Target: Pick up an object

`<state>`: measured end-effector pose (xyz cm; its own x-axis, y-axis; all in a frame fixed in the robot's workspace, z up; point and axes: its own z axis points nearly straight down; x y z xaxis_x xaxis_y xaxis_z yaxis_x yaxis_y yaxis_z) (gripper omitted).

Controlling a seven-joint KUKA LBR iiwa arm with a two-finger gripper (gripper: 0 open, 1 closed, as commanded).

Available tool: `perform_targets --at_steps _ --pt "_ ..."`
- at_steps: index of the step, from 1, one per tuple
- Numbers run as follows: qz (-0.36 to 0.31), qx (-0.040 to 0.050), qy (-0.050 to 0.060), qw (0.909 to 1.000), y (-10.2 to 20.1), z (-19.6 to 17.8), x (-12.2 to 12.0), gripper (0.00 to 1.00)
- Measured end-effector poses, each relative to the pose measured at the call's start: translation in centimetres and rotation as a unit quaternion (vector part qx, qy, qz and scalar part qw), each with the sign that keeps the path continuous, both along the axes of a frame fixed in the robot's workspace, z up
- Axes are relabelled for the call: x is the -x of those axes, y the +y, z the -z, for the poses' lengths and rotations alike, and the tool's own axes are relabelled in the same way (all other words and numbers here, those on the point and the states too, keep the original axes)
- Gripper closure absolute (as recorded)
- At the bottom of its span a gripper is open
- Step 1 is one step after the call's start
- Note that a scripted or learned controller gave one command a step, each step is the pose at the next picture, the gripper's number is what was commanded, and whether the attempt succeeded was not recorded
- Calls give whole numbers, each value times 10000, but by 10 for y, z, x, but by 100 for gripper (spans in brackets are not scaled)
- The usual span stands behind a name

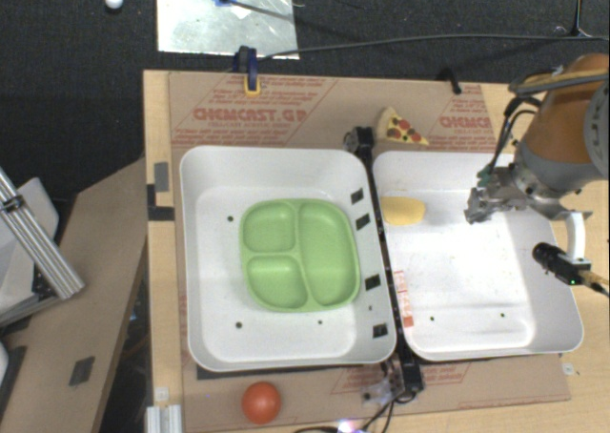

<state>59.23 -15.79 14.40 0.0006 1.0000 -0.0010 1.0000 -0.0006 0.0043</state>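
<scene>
The end effector (479,204) sits over the upper right part of the right bin (477,326); its opening cannot be told, since the parts there are too small and dark to resolve. Nothing is seen between its tips. The grey wrist and orange band of the arm (562,131) extend from it toward the right edge of the frame.

To the left of the end effector, apart from it, a pale yellow block (403,211) lies on the floor of the right bin, near the bin's upper left corner and close to the divider between the bins. No other item lies between the two.

The left bin (205,326) holds a green sectioned tray (298,253) with three compartments, at its centre.

Outside the bins, a toy pizza slice (401,128) rests on the desk (315,102) just above the right bin's upper left corner. An orange-red ball (260,402) lies at lower centre-left, below the left bin.
</scene>
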Motion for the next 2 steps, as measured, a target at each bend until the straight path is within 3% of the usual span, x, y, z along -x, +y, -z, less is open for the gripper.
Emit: perform_targets --at_steps 2 --pt "-25 0 -2 10000 -8 -78 -6 100"
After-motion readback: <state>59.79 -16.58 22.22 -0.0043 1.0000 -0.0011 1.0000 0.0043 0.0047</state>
